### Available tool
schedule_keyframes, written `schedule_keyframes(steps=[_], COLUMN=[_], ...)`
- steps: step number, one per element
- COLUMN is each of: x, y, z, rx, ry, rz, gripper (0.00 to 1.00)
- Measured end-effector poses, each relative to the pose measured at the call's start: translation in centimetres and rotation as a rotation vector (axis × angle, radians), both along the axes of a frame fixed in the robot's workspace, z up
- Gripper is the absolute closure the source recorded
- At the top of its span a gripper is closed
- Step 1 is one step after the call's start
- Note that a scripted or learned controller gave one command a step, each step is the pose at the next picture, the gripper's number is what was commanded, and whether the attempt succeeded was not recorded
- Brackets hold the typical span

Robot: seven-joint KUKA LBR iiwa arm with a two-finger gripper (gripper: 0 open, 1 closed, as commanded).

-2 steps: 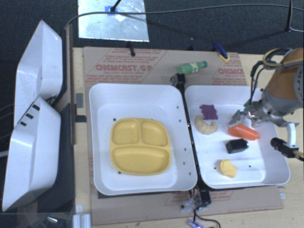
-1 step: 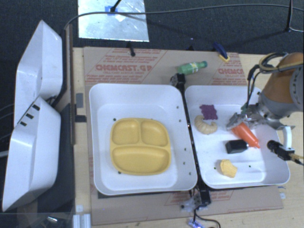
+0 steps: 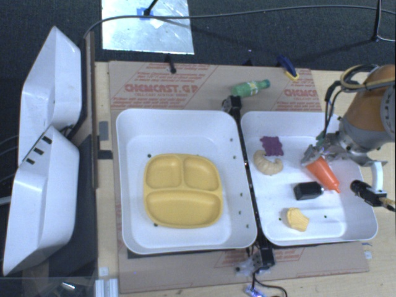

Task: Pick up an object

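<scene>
Approach step: we are lowering the gripper (image 3: pixel 318 153) onto the orange carrot (image 3: pixel 324 172); jaws' opening indiscernible; next, closing squarely.

This is a robotics lab set up for testing, not a home or a shop. The worktop (image 3: pixel 204 79) is covered by a sheet of brown cardboard printed with red lettering, and two shallow white bins (image 3: pixel 185 119) sit side by side on it, joined by black clamps. Loose cables (image 3: pixel 260 11) trail over the dark carpeted floor behind. A shiny metal plate (image 3: pixel 148 17) lies on that floor. White moulded housings (image 3: pixel 49 141) stand at the left edge. A grey industrial arm with an orange band (image 3: pixel 368 110) reaches over the right bin.
</scene>
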State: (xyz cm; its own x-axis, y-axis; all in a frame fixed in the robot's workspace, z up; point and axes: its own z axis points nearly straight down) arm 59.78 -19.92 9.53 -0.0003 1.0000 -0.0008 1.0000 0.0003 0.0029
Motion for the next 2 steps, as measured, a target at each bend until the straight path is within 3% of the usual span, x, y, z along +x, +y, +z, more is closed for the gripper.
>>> schedule_keyframes(steps=[2], x=[0.4], y=[0.3], z=[10.4], rx=[-0.001], ry=[-0.003], rz=[0.001], gripper=[1.00])
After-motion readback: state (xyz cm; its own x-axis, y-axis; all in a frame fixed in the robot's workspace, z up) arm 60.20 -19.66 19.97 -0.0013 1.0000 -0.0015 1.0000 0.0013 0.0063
